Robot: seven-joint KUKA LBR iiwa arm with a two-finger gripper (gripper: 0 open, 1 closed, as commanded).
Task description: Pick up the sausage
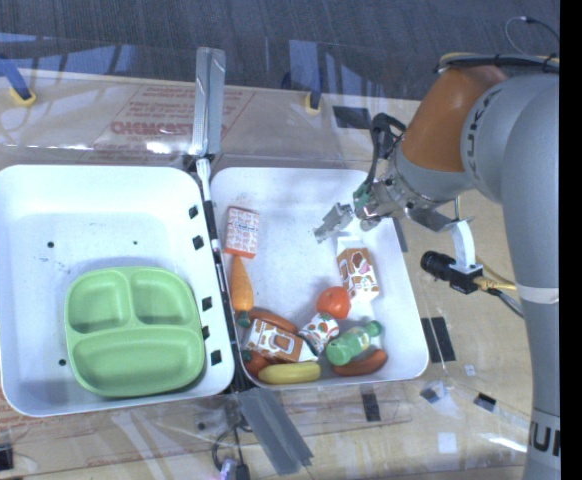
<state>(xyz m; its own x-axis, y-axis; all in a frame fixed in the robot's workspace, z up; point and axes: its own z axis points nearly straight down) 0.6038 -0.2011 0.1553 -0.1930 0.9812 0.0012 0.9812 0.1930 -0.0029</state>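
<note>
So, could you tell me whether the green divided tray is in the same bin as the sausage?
No, the green divided tray lies in the left bin, while the sausage lies in the right bin.

Robotics lab bench. Evidence: industrial arm mounted at the bench; two white bins left of and below the gripper; clear plastic sheeting taped down beyond them; toy food as test objects.

Tool above right bin, sausage at its near edge, green tray left.
</note>
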